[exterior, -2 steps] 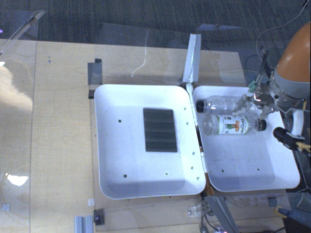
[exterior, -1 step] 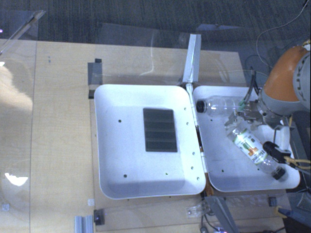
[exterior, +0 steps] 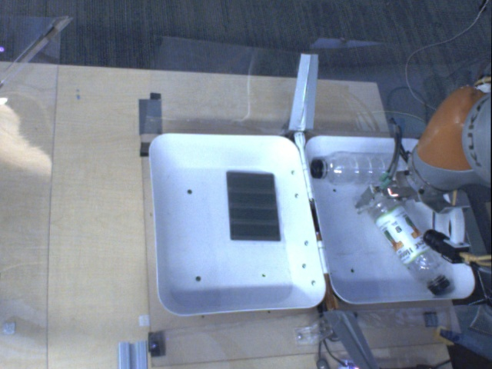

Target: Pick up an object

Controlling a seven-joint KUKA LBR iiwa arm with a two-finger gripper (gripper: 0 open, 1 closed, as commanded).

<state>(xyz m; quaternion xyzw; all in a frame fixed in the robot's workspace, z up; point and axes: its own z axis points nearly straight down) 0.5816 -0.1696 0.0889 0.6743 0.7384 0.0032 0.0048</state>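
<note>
My gripper [exterior: 374, 197] hangs low over the right bin [exterior: 346, 279], near its middle. It sits just above the upper end of a small clear bottle with a white, green and orange label [exterior: 398, 231], which lies slanted toward the bin's near right corner and ends in a black cap [exterior: 438, 285]. Whether the gripper touches this bottle is unclear. A larger clear bottle with a black cap [exterior: 350, 166] lies along the far wall, just left of the gripper. A flat black ribbed rectangle [exterior: 253, 205] lies in the middle of the left bin [exterior: 177, 275].
The grey arm with its orange band [exterior: 450, 138] reaches in over the right bin's far right corner. A ridge [exterior: 314, 214] divides the two bins. A grey upright bar [exterior: 304, 98] stands behind that divide. Bare wooden bench [exterior: 77, 206] spreads to the left.
</note>
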